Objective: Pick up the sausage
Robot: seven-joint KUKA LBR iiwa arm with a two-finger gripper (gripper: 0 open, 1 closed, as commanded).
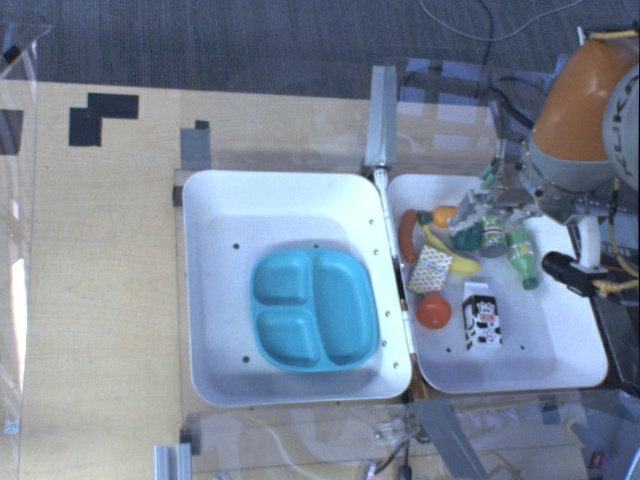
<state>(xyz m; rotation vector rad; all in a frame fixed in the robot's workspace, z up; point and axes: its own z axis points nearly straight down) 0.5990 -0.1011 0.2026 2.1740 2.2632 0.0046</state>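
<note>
The sausage [407, 234], reddish brown and slightly curved, lies along the left wall of the right bin [560, 363]. A yellow banana [447, 254] and a small orange [444, 215] lie just to its right. My gripper [492, 208] hangs over the bin's back middle, above a teal object [466, 238] and a small can [494, 238]. It is about a hand's width right of the sausage and not touching it.
A checkered packet [432, 268], a red tomato [433, 311], a cow-print milk carton [481, 323] and a green bottle [521, 259] share the right bin. The left bin [215, 268] holds a blue divided tray [313, 308]. A metal divider [379, 118] stands behind the bins.
</note>
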